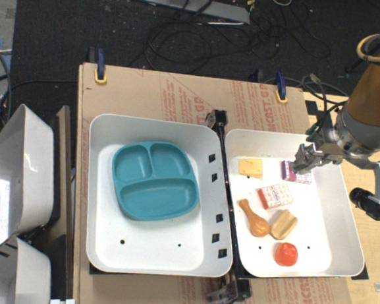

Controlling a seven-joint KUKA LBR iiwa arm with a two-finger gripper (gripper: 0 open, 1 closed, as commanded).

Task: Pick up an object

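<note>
**Operator:** I have the two-finger gripper (304, 159) low over the far side of the right-hand shallow white plastic bin (350, 215), right above the small purple-and-white wrapped packet (289, 171). From this slanted view I cannot tell whether it is apart or together, and nothing shows clamped in it.

**Colleague:** How would that packet handle?

**Operator:** I'd judge it light and flat, with a slick wrapper that may crinkle or slide. It lies flush on the smooth bin floor, so I'd want to pinch across its short edges and not press down on the face.

**Colleague:** Easier options nearby?

**Operator:** Several, all loose and apart from one another. The pale yellow square block like a cheese slice (251, 167) sits near the bin's middle divider; thin, probably rigid toy plastic. The red-and-white striped small carton (275, 196) looks boxy and stiff, good parallel sides. The orange pear-shaped drumstick toy (255, 219) and tan bread-roll-shaped piece (283, 224) lie just beside each other; rounded, likely to roll. The glossy red tomato-like ball (286, 254) sits nearest the front, and looks slippery.

**Colleague:** Left bin?

**Operator:** It holds a teal three-compartment plastic plate (154, 181), too broad to grip except at the rim.
</note>
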